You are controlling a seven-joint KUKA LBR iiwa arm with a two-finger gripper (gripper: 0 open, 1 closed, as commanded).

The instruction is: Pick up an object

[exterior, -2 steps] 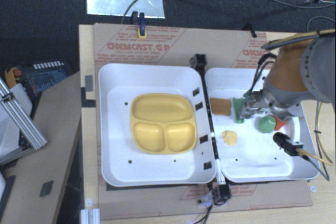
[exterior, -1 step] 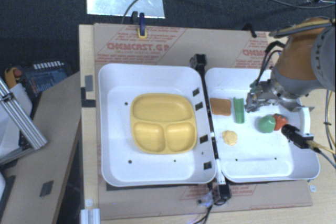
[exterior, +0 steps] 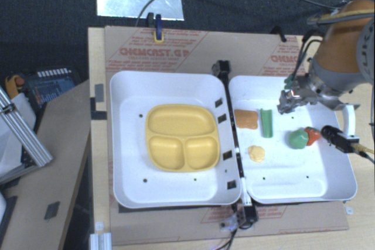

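Observation:
The right bin (exterior: 293,184) holds several small objects. An orange-brown block (exterior: 246,119) lies near its left wall, with a green stick (exterior: 266,123) just to its right. A yellow lump (exterior: 256,153) sits below them. A green and red-orange piece (exterior: 302,138) rests toward the right side. My gripper (exterior: 286,103) hangs over the upper part of the right bin, above and to the right of the green stick, with nothing seen between its fingers.
The left bin (exterior: 126,126) contains a yellow three-compartment tray (exterior: 181,136). A black divider with clips (exterior: 228,126) runs between the two bins. Cardboard lies under both bins, and grey equipment stands off the bench's left.

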